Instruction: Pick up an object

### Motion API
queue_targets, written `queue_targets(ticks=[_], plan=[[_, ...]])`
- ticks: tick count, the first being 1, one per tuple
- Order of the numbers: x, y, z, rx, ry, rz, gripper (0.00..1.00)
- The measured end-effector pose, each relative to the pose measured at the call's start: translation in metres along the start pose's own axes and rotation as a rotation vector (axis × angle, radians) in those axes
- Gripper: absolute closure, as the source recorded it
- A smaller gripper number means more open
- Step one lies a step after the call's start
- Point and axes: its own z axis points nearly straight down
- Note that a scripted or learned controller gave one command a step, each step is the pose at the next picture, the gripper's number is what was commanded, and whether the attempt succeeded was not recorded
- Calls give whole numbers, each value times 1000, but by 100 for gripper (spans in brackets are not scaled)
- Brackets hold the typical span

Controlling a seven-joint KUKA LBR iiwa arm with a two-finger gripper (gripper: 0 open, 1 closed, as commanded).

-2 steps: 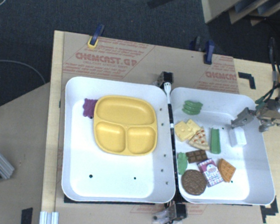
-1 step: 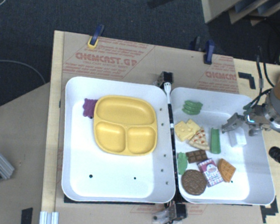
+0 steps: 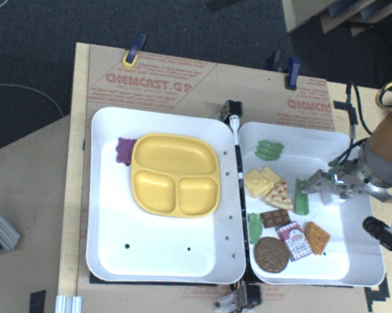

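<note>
The arm reaches in from the right, its hand [image 3: 314,189] low over the right bin [image 3: 359,268], just above a green piece [image 3: 302,202]; whether that hand is released or clenched, nobody can tell. Toy foods cluster in the bin's left half: cheese [image 3: 259,181], chocolate bar [image 3: 274,218], round cookie [image 3: 270,254].

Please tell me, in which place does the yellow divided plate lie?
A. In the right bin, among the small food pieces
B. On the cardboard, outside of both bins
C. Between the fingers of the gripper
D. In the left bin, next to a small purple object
D: the yellow divided plate rests in the left bin, with the small purple object at its left edge.
</note>
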Motion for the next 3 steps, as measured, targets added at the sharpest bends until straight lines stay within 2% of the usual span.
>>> queue_targets(ticks=[1, 2, 3], plan=[[-3, 3, 18, -10, -9, 0, 0], [-6, 8, 6, -28, -18, 1, 100], [-1, 6, -46, -1, -2, 0, 100]])
